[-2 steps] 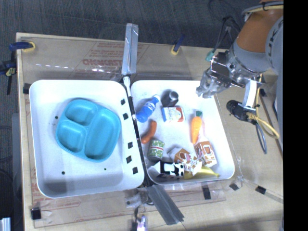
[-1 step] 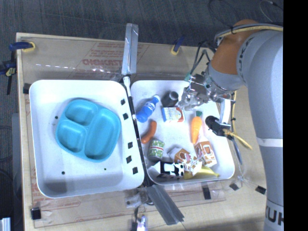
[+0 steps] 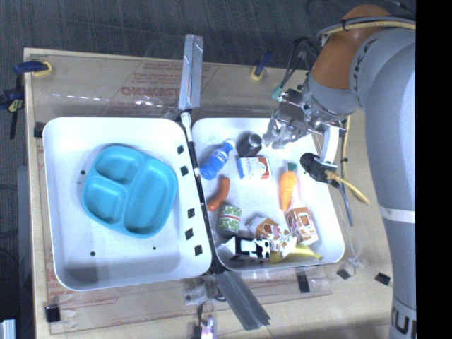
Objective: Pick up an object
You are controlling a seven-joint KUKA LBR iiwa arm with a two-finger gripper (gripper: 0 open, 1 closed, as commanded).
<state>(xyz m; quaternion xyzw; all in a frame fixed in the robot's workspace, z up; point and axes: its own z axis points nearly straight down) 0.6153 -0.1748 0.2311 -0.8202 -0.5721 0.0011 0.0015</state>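
Note:
My gripper hangs over the back of the right bin, its metal fingers pointing down. Nothing shows between the fingers. Just left of them sits a dark round object, and in front lies a small white and red carton. A blue bottle lies near the divider. An orange carrot, a red-orange sausage, a green can, two brown snack packs, a black and white item and a banana fill the bin's front half.
The left bin holds a blue sectioned tray. A grey divider bar runs between the bins. Blue clamps sit at the bench's left edge. The grey arm covers the right side.

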